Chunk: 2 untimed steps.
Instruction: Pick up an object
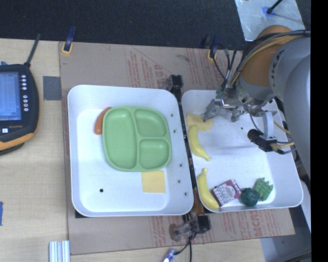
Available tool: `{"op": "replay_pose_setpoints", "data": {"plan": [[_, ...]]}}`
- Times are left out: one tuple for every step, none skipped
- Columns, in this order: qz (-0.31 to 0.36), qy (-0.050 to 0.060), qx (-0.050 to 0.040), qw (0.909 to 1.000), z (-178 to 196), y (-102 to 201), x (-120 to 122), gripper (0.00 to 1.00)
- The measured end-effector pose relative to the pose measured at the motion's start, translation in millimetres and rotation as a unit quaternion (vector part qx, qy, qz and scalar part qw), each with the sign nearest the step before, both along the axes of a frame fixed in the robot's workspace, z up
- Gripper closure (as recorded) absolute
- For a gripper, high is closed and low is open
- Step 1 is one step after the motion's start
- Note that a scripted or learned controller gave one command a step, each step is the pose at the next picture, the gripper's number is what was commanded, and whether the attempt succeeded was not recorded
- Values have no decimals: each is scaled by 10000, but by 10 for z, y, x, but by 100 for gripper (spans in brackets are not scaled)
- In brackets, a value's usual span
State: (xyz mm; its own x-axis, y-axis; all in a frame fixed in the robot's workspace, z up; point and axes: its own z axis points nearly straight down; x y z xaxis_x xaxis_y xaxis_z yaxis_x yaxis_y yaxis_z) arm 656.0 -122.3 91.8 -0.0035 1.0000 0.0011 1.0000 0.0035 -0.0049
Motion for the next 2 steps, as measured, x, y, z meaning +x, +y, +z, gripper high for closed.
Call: {"op": "replay_pose_setpoints", "data": {"plan": [[16,10,-2,10000,104,-5,1,100],[5,-17,1,10000,1010,941,-129,100]]}}
